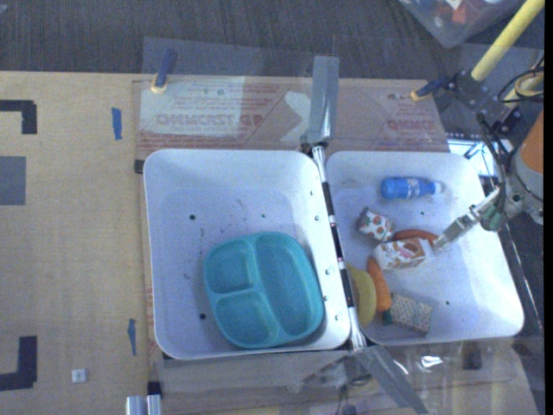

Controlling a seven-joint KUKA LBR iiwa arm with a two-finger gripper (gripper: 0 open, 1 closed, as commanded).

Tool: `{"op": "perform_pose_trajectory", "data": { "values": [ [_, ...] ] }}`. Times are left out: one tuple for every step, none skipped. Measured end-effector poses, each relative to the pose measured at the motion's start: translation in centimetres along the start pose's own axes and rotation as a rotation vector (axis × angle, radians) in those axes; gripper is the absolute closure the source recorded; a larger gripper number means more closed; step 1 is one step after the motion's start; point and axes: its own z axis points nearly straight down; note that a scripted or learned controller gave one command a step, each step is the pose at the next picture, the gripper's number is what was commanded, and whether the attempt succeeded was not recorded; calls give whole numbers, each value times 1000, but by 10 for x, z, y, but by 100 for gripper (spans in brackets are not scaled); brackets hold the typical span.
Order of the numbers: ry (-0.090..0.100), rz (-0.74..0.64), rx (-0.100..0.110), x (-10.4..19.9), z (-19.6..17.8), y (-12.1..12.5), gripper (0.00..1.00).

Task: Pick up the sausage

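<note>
The sausage (418, 233) is a reddish-brown curved piece in the middle of the right bin (484, 292). It lies just behind a small white and red carton (401, 253), which hides its lower edge. My gripper (444, 239) reaches in from the right, slanting down to the left. Its tip sits right at the sausage's right end and the carton's right corner. I cannot tell from this view whether it touches either one. Nothing is visibly held.
The right bin also holds a blue bottle (408, 188) at the back, a small patterned can (375, 225), an orange carrot (378, 284), a yellow piece (364, 293) and a speckled box (409, 313). A teal divided plate (261, 290) lies in the left bin (173, 197).
</note>
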Motion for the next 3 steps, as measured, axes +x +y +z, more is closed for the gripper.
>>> {"op": "perform_pose_trajectory", "data": {
  "values": [
    [-5, 3, -4, -2, -11, 0, 100],
    [-4, 208, -3, -13, 4, 7, 100],
    [-3, 354, -2, -22, -95, 71, 100]
  ]
}}
